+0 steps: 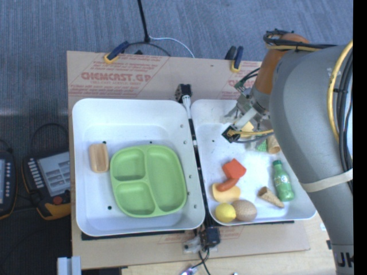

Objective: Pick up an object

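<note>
My gripper [245,121] hangs low over the back part of the right bin [209,125], reaching in from the right. Just below it and to the right lie a small green piece [262,146] and a tan piece [274,145], partly hidden by the arm. Further forward in this bin lie a red piece [233,169], an orange-yellow piece [226,193], a yellow lemon [225,212], a brown round thing [245,210], a green bottle [282,180] and a small cone [269,197]. I see nothing held.
The left bin [86,119] holds a green divided plate [149,180] and a tan bun [98,157] beside it on the left. The big grey arm [309,107] covers the right bin's right side. Clamps [116,51] sit on the board's back edge.
</note>
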`<state>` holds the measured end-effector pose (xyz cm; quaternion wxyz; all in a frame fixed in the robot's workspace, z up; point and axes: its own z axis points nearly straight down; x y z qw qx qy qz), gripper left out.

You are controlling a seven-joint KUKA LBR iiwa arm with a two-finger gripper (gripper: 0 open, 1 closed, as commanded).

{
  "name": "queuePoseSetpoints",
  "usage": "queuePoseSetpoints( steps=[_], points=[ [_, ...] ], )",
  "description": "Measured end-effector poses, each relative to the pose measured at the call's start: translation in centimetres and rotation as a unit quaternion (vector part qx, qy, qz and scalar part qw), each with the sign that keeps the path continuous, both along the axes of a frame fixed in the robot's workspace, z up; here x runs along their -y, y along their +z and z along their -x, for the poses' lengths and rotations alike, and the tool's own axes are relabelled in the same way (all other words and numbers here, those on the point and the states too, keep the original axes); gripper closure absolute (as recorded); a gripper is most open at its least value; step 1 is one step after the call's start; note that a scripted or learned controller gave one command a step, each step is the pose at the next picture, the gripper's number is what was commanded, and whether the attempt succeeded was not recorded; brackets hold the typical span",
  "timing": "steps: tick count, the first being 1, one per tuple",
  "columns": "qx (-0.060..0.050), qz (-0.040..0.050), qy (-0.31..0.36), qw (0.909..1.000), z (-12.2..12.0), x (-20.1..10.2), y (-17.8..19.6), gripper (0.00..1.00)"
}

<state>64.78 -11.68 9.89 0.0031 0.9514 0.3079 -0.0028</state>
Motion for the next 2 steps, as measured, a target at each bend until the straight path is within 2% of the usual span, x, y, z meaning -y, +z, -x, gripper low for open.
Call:
queuePoseSetpoints(
  steps=[1,2],
  points=[
    [0.000,-0.0038,0.026,0.9996,8.0,0.3,4.0,0.00],
    [0.002,-0.0046,-0.056,0.9984,8.1,1.4,-1.0,0.00]
  ],
)
